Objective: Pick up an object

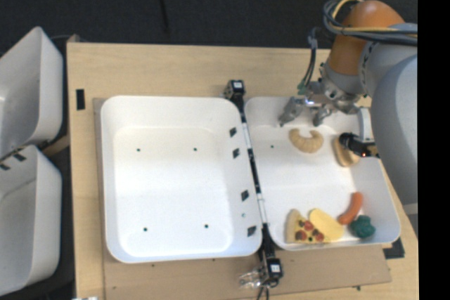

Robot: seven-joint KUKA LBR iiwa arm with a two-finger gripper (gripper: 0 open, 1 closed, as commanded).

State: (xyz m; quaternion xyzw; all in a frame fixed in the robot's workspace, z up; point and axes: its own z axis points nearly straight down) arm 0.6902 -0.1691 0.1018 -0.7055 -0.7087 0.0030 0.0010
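Approach phase, by the look of it: grey two-finger gripper [304, 112] hovering with fingers spread, gripping nothing, just above tan crescent-shaped croissant toy [307, 141] in right white plastic bin [274, 151]. Next: descend, straddle croissant, close.

My arm [394, 74] is grey with an orange band [355, 38]; cables loop over it, and the gripper [304, 114] is dull grey metal.

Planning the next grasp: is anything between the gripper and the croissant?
Nothing visible. The gripper hovers just above the croissant in the right bin, with bare bin floor between them.
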